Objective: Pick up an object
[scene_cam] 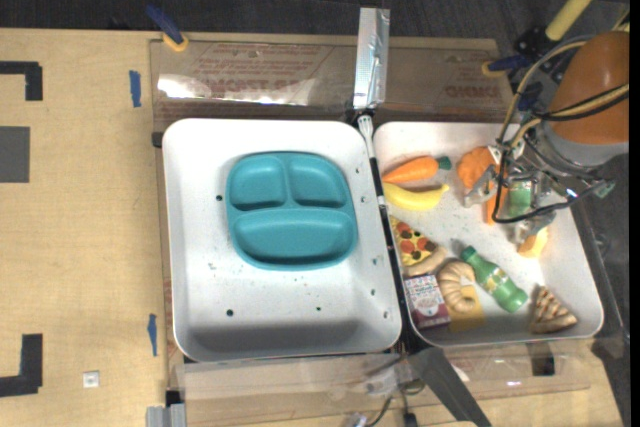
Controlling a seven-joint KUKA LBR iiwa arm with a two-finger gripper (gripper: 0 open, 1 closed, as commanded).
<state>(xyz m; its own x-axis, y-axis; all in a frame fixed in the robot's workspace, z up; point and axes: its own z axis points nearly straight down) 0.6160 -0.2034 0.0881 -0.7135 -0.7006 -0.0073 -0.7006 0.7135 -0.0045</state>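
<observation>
On the left sits a white bin (200, 305) with a teal plate (291, 209) that has little sections. The right bin (590, 300) holds the toy food. Going across it: a pizza slice (411, 243), a carrot (412, 169) with a banana (414, 197) just under it (both lie sideways, long way left to right), then a bagel (461, 281) and a green bottle (493, 279).

The gripper (512, 200) is low in the far right part of this bin. Something green and orange sits right at it, but I cannot tell if the fingers are open or closed.

The bottle lies just below and a bit left of the gripper. It is slanted, with its cap up-left and its bottom down-right.
</observation>
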